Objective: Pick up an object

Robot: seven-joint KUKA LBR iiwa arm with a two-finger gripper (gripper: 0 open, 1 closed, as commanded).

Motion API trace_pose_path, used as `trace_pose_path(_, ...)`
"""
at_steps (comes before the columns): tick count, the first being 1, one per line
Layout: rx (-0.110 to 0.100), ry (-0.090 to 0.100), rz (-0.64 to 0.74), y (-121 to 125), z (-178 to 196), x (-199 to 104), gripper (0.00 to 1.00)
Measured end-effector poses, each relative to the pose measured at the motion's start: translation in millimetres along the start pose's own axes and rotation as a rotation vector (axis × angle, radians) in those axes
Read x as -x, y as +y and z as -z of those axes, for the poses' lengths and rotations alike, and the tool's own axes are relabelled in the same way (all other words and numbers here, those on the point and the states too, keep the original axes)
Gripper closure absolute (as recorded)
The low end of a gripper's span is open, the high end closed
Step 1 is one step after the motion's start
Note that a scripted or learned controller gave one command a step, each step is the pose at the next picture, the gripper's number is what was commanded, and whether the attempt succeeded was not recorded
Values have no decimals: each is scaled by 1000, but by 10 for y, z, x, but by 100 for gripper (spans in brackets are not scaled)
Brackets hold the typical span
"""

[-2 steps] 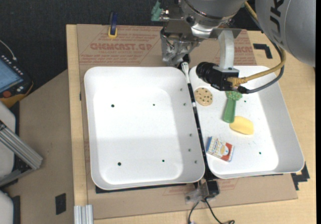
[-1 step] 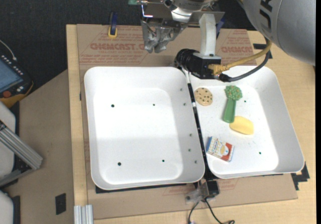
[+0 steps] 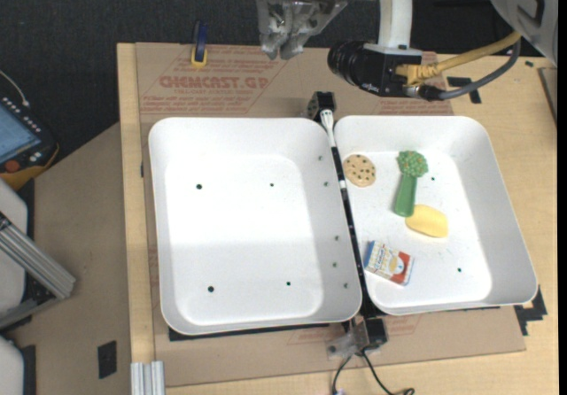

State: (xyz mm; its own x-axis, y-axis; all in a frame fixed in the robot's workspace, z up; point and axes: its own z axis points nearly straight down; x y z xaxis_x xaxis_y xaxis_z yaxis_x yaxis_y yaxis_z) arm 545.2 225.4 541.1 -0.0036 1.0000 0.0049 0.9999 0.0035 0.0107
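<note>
My gripper (image 3: 286, 50) hangs high above the bench, beyond the far edge of the left bin (image 3: 168, 207), over the brown cardboard. Its fingers taper together to a point with nothing between them. In the right bin (image 3: 496, 207) lie a round tan cookie with dark chips (image 3: 360, 170), a green broccoli-shaped toy (image 3: 407, 182), a yellow lemon-like piece (image 3: 428, 222) and a small white, blue and red carton (image 3: 390, 262). All of them sit in the left half of that bin, well away from the gripper.
The two bins meet along a black divider strip (image 3: 340, 198). A blue and yellow clip (image 3: 200, 46) sits on the cardboard sheet (image 3: 213, 79) behind the left bin. A metal rail (image 3: 31, 256) lies at the bench's left side.
</note>
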Motion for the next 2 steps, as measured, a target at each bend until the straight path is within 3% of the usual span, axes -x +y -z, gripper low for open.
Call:
trace_pose_path(1, -18, -7, -2, -280, -636, 13, 100)
trace_pose_path(2, -9, -5, -5, -8, -646, 16, 100)
